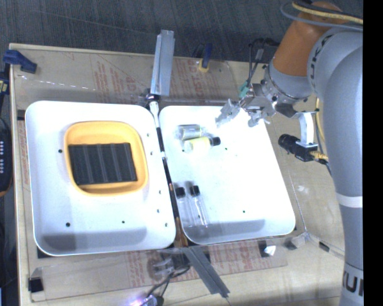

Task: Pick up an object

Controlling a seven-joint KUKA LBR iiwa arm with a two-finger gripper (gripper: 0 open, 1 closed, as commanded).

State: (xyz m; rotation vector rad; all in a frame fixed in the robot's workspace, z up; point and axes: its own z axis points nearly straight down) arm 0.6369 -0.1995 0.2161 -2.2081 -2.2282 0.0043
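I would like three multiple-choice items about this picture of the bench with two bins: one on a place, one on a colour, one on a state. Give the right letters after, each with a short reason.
1. Where does the yellow tray with the dark ribbed insert lie?
A. in the left bin
B. in the right bin
C. on the bench outside the bins

2. What colour is the band above the arm's wrist?
A. blue
B. orange
C. green

3. How does the end effector stand to the objects?
A. it grips the clear item with black caps
C. it rests inside the left bin
B. it is over the right bin's far edge, away from them

Answers:
1 A, the yellow tray sits in the left bin.
2 B, the band is orange.
3 B, the end effector is at the right bin rim, apart from the clear item and the small yellowish object.
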